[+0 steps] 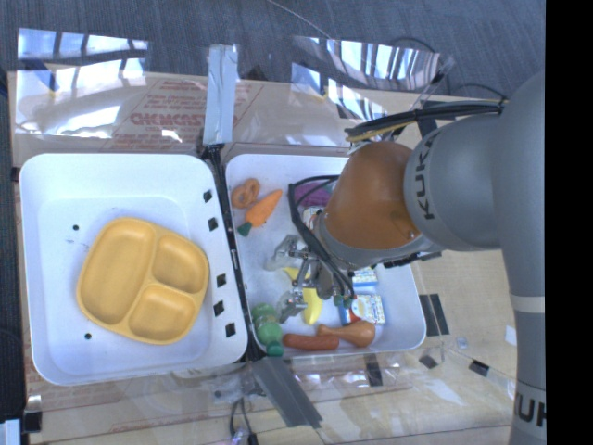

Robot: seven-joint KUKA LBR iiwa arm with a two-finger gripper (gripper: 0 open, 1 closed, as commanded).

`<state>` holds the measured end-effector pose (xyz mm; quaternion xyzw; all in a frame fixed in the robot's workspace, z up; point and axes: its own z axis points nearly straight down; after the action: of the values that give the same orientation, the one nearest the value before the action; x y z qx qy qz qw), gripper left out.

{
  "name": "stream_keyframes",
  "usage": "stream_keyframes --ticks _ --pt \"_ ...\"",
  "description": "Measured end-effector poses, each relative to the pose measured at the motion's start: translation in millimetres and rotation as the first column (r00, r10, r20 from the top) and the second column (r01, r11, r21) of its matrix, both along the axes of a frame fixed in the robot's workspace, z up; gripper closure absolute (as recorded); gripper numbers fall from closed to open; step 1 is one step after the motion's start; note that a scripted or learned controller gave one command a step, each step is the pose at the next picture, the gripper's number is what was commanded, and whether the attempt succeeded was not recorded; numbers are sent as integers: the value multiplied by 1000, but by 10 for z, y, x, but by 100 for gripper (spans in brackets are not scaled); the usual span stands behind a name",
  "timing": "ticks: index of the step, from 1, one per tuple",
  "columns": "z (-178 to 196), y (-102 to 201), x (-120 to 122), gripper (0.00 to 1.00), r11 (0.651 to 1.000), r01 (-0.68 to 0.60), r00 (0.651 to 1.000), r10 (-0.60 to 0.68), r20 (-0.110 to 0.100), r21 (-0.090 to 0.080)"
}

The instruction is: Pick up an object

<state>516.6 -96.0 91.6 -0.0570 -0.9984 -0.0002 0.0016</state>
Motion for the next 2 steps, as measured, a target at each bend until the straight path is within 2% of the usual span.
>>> stream_keyframes --ticks 1,2 --pt "107 15 19 100 1000 -8 1000 8 2 0" --pt "1037 164 222 100 993 121 993 -121 11 -1"
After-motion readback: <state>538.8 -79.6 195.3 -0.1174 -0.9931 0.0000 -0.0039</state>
